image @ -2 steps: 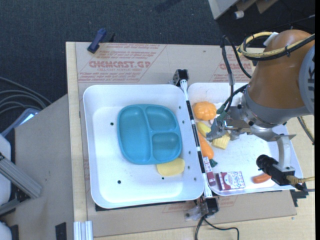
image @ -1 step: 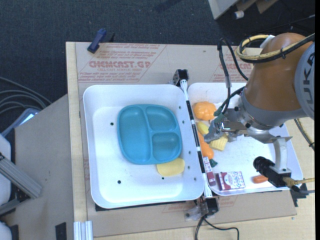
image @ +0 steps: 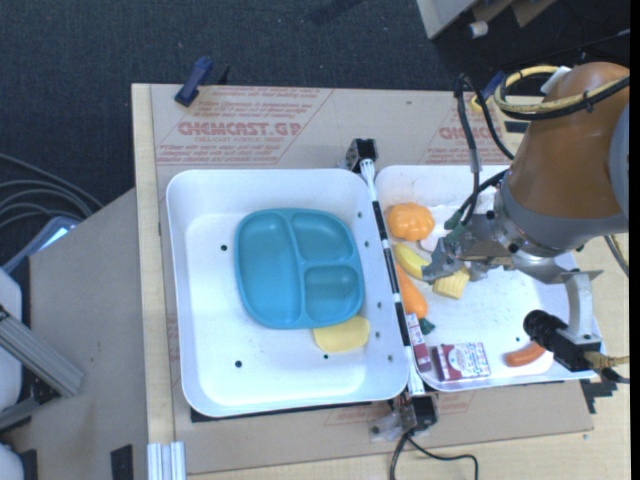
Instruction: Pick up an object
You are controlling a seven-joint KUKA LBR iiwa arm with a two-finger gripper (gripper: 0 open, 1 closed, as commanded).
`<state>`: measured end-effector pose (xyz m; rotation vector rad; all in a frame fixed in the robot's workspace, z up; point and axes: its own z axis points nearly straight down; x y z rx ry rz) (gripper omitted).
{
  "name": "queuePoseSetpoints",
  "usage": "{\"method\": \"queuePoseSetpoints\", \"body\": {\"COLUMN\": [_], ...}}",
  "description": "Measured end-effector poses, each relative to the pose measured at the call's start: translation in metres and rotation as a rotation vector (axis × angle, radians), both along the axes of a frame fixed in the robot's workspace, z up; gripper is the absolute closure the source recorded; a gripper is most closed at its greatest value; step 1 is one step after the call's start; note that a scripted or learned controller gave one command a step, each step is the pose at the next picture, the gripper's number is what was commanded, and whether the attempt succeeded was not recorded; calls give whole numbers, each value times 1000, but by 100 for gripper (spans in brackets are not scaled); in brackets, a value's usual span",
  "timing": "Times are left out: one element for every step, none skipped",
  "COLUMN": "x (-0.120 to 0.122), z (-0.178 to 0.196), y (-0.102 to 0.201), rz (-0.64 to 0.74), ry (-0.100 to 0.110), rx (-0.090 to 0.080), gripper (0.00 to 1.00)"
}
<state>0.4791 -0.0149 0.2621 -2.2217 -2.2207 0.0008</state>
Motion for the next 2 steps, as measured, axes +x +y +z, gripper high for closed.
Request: {"method": "queuePoseSetpoints", "body": {"x": [0, 0], "z": [-35, -19], "y": [27, 25], "rz": [1, 0], "ry": [3, 0], "rx": [1, 0], "gripper": [100, 100]}}
